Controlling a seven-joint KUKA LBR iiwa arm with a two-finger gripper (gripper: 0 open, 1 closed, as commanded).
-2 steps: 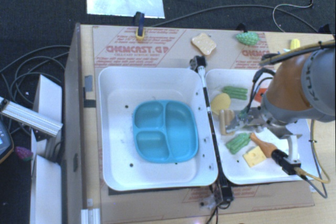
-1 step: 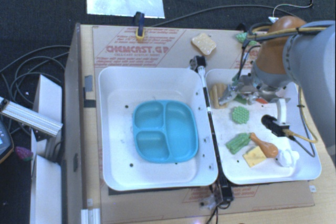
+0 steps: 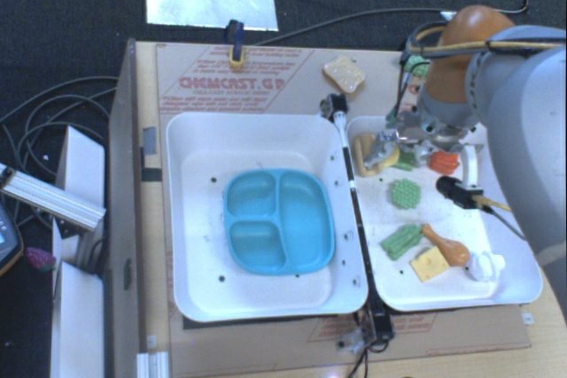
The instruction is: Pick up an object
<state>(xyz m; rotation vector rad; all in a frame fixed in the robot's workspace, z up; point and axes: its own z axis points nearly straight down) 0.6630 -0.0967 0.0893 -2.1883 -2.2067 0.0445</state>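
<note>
Your gripper point(image 3: 388, 144) sits low at the back left of the right bin point(image 3: 523, 283), over a yellow piece point(image 3: 379, 160); you cannot tell how it is set. Nearby lie a green disc point(image 3: 406, 194) and an orange piece point(image 3: 443, 162). The left bin point(image 3: 190, 217) holds a blue tray point(image 3: 278, 221).

Robotics lab: bench bins point(image 3: 190, 217), loose cables point(image 3: 53, 102)

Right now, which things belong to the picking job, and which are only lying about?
For the job: gripper, green round piece, green block, yellow wedge, orange piece in the right bin.

Lying about: blue tray, cracker, cables.
</note>
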